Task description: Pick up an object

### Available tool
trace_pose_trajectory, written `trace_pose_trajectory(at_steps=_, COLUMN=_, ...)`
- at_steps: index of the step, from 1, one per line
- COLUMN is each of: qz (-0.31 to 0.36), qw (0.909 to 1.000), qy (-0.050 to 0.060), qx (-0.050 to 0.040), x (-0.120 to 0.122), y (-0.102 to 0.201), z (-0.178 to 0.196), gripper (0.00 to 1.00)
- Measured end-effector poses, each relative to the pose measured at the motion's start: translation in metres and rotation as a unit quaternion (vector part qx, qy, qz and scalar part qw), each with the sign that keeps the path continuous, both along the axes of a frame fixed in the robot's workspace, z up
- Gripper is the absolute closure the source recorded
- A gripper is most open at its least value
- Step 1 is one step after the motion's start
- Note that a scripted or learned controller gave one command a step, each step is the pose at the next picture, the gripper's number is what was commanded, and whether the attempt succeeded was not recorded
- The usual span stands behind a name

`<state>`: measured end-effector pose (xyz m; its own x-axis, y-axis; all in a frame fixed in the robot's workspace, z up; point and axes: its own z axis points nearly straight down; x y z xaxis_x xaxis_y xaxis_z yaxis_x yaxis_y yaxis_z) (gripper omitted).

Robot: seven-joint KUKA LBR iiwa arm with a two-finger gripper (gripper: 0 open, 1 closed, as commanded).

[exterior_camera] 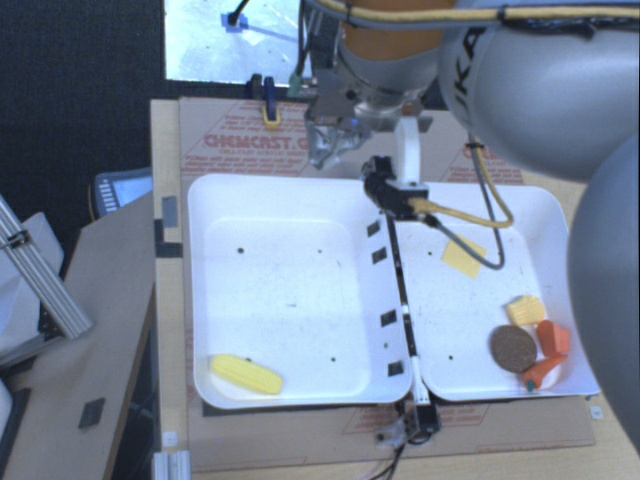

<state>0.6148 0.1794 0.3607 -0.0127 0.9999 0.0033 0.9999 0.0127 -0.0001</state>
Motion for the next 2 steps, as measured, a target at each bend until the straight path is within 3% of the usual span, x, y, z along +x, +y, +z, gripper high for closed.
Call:
trace_pose_trajectory(at_steps=1, qz=-0.002, qw=1.0000, qy=-0.002, qx=-0.0012, x=0.003, y=-0.006, z=0.011, gripper=1.00)
trace_pose_trajectory(at_steps=2, qz=-0.002, qw=1.0000, qy=-0.006, qx=0.0003, x=0.056, y=0.058, z=0.061, gripper=1.00)
